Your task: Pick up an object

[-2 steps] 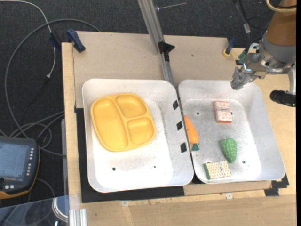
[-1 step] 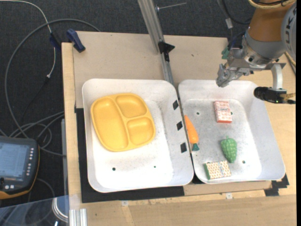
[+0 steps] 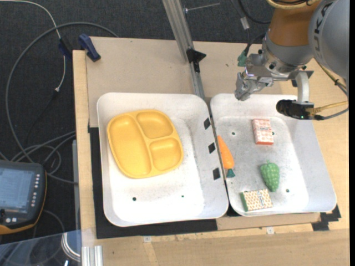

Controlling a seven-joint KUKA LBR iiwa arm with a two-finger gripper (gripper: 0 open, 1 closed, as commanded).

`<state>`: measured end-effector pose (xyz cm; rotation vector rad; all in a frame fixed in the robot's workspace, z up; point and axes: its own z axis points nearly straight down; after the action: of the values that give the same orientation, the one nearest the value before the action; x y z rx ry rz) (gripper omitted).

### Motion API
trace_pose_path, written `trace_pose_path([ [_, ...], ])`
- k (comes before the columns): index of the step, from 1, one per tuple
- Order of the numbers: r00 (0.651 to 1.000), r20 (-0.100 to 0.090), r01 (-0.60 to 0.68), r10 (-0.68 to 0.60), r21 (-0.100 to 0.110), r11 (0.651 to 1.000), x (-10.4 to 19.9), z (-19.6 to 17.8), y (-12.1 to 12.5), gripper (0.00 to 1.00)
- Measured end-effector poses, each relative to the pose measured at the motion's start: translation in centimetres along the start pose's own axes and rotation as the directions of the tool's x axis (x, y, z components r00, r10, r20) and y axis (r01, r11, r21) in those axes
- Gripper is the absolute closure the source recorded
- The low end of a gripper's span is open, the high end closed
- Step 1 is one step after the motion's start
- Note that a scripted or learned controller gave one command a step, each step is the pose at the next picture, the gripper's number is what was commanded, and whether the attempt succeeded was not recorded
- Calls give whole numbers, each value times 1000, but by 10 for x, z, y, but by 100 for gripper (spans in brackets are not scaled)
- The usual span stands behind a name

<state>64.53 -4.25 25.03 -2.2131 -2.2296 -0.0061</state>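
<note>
On the wooden bench [image 3: 144,65], two white bins [image 3: 166,204]

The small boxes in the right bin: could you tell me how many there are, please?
2. One small box lies near the right bin's far end, below the gripper. The other small box lies at its near edge, beside the green object.

Materials and surface finish at the bench

The bench top [image 3: 138,65] looked like matt, pale wood board. Both bins [image 3: 194,204] appeared as white plastic, dull and speckled with dark scuffs. The yellow divided tray [image 3: 145,143] was smooth plastic with a soft sheen. The green toy [image 3: 270,175] had a bumpy surface. The arm [image 3: 294,15] showed a glossy orange band and grey casing.
</note>
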Motion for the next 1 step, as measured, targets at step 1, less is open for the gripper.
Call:
trace_pose_path([
  [1,1000,0,0,0,5,1000,63,2,-8,100],
])
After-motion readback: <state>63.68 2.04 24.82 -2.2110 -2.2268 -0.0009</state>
